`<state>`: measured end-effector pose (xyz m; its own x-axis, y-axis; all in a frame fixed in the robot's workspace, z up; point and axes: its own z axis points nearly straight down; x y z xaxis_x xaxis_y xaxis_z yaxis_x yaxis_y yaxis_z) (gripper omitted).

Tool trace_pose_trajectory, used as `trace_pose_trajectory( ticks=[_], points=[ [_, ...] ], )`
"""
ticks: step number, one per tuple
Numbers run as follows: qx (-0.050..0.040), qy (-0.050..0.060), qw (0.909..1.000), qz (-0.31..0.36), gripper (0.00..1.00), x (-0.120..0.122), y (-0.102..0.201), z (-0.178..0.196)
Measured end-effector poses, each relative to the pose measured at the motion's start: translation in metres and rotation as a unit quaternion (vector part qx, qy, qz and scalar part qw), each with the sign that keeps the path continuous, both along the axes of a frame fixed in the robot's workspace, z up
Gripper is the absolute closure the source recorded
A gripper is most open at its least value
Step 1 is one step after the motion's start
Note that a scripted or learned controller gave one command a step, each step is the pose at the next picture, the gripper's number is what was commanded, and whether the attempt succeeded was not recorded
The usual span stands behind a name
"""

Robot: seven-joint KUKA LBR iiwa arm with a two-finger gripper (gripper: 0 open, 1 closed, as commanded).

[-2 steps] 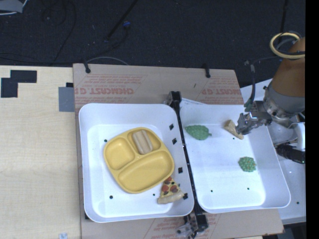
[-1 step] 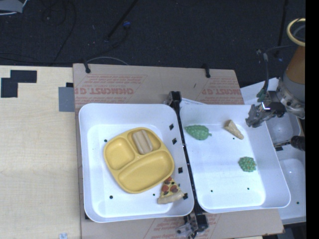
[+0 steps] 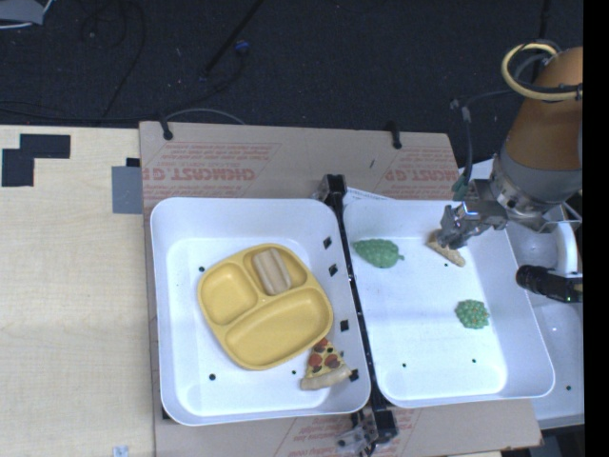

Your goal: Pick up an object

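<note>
gripper [image 3: 455, 236] above tan piece [image 3: 445, 250]

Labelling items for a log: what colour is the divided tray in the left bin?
Yellow; the tray shows best in the camera view.

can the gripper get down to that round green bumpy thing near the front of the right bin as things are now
Probably yes. The round green bumpy piece lies alone on the floor of the right white bin, apart from the walls and from the flat green leafy piece, with nothing over it. The gripper is over the same bin, by the small tan piece.

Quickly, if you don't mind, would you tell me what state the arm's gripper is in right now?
Gripper: low over the right white bin, at a small tan wedge-shaped piece; open or closed cannot be told.
</note>
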<state>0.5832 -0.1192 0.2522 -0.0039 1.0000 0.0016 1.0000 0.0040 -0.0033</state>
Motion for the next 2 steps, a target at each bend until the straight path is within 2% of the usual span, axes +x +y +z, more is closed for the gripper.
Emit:
trace_pose_trajectory(
  ticks=[2],
  points=[
    [0.0, -0.001, 1.0, 0.001, 1.0, 0.013, 0.11, 0.007]
  ],
)
